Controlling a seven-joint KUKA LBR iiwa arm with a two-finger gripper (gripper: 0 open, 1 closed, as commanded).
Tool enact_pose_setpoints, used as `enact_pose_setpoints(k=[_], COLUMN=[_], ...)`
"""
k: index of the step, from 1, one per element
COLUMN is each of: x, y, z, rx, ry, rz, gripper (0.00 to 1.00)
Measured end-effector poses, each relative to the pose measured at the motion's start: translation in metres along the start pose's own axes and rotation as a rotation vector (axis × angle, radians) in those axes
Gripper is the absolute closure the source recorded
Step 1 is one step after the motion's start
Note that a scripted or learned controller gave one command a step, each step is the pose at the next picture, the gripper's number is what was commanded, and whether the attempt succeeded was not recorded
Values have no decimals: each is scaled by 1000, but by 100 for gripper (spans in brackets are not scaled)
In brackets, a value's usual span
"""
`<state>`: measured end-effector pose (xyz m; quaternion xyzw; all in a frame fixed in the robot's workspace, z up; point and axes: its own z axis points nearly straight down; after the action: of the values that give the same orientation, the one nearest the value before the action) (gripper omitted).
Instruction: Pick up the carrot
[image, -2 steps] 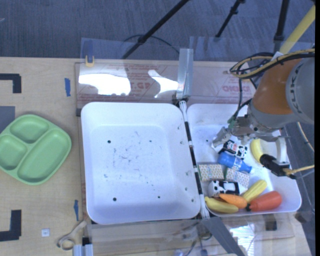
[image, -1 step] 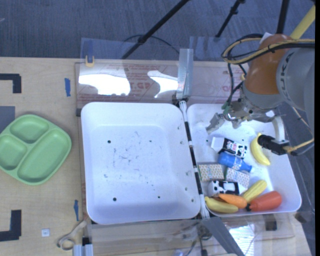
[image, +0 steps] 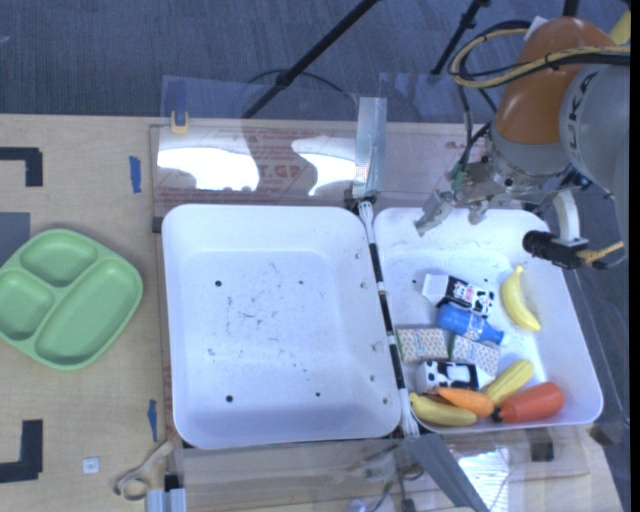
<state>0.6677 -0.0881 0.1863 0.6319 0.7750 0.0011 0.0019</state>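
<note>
The carrot (image: 467, 399), small and orange, lies at the front of the right bin (image: 585, 350), resting across a yellow banana (image: 440, 411). My gripper (image: 454, 214) hangs over the far left part of the same bin, well behind the carrot. Its two fingers are spread apart and open, with nothing between them.
Around the carrot lie a red-orange vegetable (image: 532, 401), two more bananas (image: 519, 298) (image: 509, 380), a blue packet (image: 468, 322), patterned snack packs (image: 424, 345) and black-and-white boxes (image: 468, 294). The left bin (image: 270, 320) sits beside it. A green divided plate (image: 65, 297) rests at far left.
</note>
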Motion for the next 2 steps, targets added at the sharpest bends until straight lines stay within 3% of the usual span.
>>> enact_pose_setpoints(k=[1,2], x=[-39,-23], y=[-13,-5], z=[100,58], rx=[20,2], ry=[12,0], rz=[-384,645], gripper=[0,0])
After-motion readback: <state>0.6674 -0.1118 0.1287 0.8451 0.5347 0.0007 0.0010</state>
